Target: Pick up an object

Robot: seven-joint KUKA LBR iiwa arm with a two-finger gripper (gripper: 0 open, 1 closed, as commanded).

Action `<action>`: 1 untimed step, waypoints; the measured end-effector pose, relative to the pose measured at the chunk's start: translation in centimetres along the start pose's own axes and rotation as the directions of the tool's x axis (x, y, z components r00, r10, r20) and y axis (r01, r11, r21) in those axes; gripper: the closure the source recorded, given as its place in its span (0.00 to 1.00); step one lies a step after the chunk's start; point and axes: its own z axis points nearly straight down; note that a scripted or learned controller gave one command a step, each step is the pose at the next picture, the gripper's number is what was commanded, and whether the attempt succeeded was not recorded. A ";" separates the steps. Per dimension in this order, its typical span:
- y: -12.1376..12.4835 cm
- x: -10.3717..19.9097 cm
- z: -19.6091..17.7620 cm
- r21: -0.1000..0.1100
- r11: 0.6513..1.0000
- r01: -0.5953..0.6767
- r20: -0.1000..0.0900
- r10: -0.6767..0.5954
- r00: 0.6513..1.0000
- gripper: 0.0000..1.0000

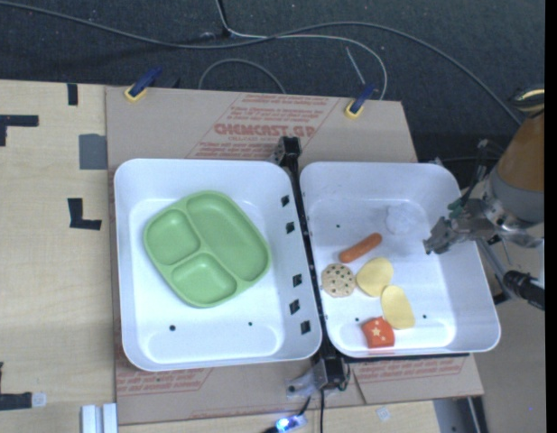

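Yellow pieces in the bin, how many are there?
2. One yellow piece lies beside the cookie; the other yellow piece lies just below it, above the red piece. None looks hidden.

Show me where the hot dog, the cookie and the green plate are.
hot dog (360, 247), camera view, middle of its length
cookie (338, 280), camera view, centre of its top
green plate (206, 247), camera view, central divider ridge

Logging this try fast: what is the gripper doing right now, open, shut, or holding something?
Gripper: cannot be told; it sits over the right side of the right bin, with nothing seen in it.
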 end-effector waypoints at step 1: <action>0.1 0.0 -5.3 -0.002 1.000 0.000 0.001 0.000 1.000 1.00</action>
